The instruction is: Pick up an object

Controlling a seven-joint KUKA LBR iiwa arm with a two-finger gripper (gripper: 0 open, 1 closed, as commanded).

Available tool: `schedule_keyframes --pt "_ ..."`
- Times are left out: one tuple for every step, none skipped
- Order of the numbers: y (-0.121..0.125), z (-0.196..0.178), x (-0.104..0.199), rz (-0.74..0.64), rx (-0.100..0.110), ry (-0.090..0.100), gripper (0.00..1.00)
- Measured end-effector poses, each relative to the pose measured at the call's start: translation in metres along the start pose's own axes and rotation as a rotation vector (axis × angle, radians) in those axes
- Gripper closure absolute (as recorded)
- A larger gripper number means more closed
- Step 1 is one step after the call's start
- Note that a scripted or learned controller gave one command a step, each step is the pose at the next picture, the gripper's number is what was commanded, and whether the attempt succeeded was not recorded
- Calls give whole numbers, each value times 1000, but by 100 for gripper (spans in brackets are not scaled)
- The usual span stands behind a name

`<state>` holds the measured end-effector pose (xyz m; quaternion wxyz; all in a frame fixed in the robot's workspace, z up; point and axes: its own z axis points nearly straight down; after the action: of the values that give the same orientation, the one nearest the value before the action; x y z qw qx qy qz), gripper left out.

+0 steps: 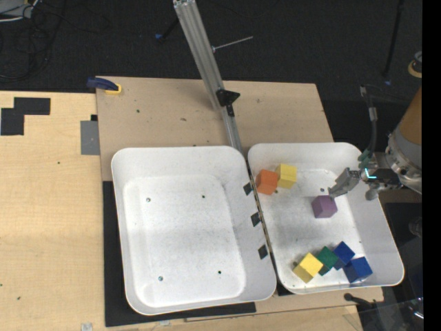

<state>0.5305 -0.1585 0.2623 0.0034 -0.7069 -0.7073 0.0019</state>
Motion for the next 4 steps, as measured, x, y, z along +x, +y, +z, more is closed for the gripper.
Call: schedule_keyframes --pt "0 -2 -1 2 -5 -1 0" --pt "-3 43 4 1 0 0 0" --pt "-13 101 0 2 3 1 0" --pt "-15 164 -5 2 3 1 0"
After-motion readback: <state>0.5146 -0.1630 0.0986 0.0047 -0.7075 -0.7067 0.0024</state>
